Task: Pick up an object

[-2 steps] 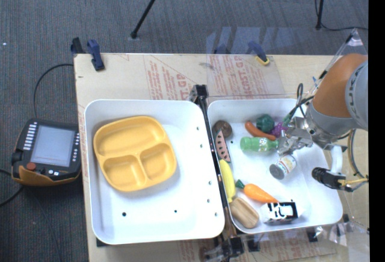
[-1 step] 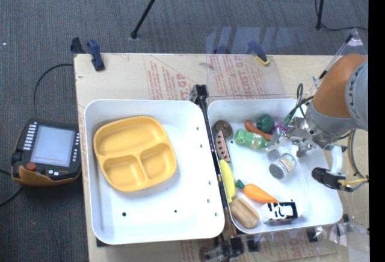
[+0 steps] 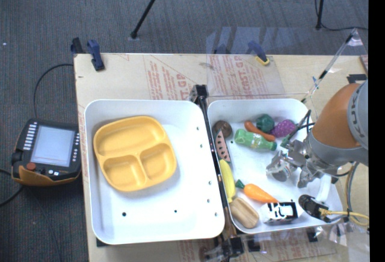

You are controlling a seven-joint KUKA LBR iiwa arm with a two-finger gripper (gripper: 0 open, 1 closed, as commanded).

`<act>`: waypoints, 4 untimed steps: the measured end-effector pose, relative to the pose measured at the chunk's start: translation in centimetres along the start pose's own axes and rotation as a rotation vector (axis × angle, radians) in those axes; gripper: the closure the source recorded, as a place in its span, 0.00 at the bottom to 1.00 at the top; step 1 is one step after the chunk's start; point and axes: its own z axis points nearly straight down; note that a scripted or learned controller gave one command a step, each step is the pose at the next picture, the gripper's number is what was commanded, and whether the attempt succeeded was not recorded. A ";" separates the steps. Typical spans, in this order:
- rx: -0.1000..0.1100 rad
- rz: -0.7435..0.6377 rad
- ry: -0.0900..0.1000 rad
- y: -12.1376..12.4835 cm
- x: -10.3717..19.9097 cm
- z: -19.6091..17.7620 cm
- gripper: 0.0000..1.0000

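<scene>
The grey arm with its orange band enters from the right of the frame, and its two-finger gripper [image 3: 293, 165] hangs low over the right-hand white bin [image 3: 240, 105], angled down as if choosing a target. Whether it is spread or closed I cannot tell; nothing is visibly held.

The candidates lie in that bin, loose and mostly apart, which suits single picks: a green plastic bottle [image 3: 255, 141] and a purple grape bunch [image 3: 284, 128] toward the upper part, an orange toy carrot [image 3: 259, 193] and a yellow banana [image 3: 226, 177] lower left. The left bin [image 3: 108, 218] holds a yellow divided plate [image 3: 133, 152].
</scene>
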 end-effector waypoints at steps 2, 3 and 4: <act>-0.009 -0.046 0.001 -1.3 4.6 -8.4 1.00; -0.008 0.382 0.000 -1.4 3.0 -17.0 1.00; -0.001 0.298 -0.002 -4.1 8.2 -16.6 1.00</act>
